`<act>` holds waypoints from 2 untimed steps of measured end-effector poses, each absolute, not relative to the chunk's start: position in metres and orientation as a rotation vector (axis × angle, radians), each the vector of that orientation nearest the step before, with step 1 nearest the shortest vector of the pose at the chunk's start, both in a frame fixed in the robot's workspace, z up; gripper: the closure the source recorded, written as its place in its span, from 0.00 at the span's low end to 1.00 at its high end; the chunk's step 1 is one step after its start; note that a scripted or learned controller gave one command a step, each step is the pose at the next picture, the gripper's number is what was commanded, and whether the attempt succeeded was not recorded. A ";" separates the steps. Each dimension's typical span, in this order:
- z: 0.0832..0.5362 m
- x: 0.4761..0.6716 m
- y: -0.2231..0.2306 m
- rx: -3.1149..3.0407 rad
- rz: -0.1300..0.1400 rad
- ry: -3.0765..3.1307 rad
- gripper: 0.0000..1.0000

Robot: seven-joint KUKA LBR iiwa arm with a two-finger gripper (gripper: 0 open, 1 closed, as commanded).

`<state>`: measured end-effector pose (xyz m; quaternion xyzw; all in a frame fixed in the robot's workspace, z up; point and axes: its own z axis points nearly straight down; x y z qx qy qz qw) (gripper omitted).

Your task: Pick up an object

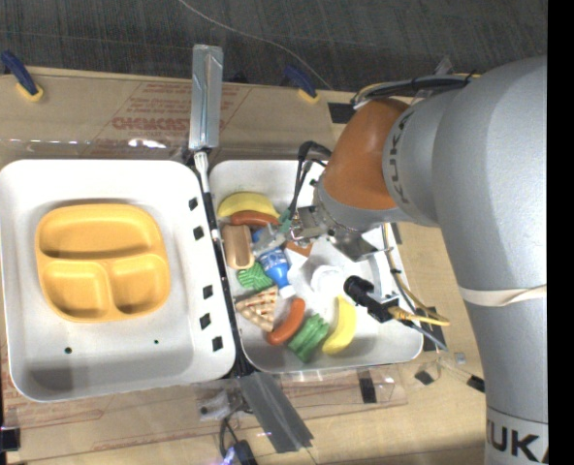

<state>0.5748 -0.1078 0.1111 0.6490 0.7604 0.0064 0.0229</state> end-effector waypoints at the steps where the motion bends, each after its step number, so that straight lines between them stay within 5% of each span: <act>1: 0.110 0.567 -0.115 1.875 0.026 2.470 0.00; 2: 0.109 0.609 -0.136 1.954 0.024 2.427 0.00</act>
